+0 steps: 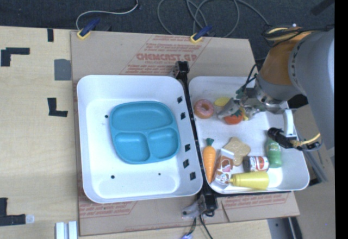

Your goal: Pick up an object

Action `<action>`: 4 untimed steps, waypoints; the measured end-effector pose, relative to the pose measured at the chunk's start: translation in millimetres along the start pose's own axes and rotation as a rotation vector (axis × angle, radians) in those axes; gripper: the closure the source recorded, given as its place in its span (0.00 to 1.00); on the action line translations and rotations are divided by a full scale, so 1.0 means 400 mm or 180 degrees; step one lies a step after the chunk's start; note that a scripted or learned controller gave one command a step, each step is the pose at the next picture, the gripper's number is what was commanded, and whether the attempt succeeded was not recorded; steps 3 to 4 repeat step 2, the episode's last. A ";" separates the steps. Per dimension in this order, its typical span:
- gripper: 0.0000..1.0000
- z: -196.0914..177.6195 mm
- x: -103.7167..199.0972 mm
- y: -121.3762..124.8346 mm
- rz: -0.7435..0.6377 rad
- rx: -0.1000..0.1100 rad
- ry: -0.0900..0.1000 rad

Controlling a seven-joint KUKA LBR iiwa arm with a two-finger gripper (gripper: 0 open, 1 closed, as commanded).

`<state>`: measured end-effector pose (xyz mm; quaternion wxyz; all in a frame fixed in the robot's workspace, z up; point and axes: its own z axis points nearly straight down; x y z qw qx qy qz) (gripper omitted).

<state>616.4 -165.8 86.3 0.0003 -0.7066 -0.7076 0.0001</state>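
I see the gripper [235, 108] low in the right bin [296, 181], reached in from the right under the grey arm with its orange band [277, 64]; its dark fingers sit right over a small red-orange piece [234, 119], but whether they are spread or pressed together I cannot tell, nor whether they touch it.

Just beside the gripper I count one yellow piece [221, 102] and, further left, one pink doughnut [204, 108] near the bin's left wall.

Nearer the camera in the same bin I count one carrot [209, 161] lying along the left wall, one slice of bread [236, 148] beside it, one white-and-red packet [223, 170] below that, one small can [256, 164] with a red label, one green bottle [273, 154] at the right, and one yellow bottle [250, 180] lying on its side along the near wall; that makes nine items in this bin.

The left bin [92, 91] holds one blue divided tray [144, 131] with three compartments, well apart from the gripper; both bins rest on a cardboard sheet [157, 50]; two cables [204, 7] loop on the dark floor beyond.
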 end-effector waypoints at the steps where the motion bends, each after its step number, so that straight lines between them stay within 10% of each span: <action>1: 0.00 -0.001 0.044 0.030 0.0007 -0.0010 -0.0024; 2: 1.00 -0.019 0.044 0.030 0.0005 0.0000 -0.0024; 4: 1.00 -0.019 0.044 0.030 0.0005 0.0000 -0.0024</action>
